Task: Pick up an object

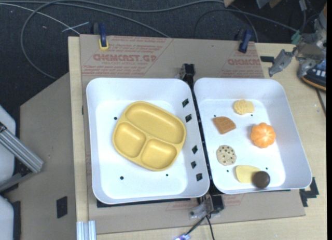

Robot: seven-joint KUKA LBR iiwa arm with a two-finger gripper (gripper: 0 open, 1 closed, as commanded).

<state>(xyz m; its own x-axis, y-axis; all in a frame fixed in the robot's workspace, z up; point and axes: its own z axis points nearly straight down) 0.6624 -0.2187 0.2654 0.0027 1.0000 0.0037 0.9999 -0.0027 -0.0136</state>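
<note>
The right bin (pixel 290 130) holds several small food items. An orange fruit (pixel 263 135) lies at mid right. A pale yellow cracker (pixel 243 107) is at the back, and a brown wedge (pixel 223 124) sits left of the fruit. Toward the front there is a speckled cookie (pixel 226 155), then a yellow slab (pixel 245 172) with a dark brown ball (pixel 261 180) touching its right end. My gripper (pixel 282 63) hangs at the upper right, outside the bin's back right corner and well away from all the items. Nothing is seen in it.
A yellow divided plate (pixel 149 135) lies in the left bin (pixel 98 130). Black clips line the wall between the two bins. Blue clamps (pixel 103 35) hold the cardboard backing at the far edge. Cables cross the dark floor behind the bench.
</note>
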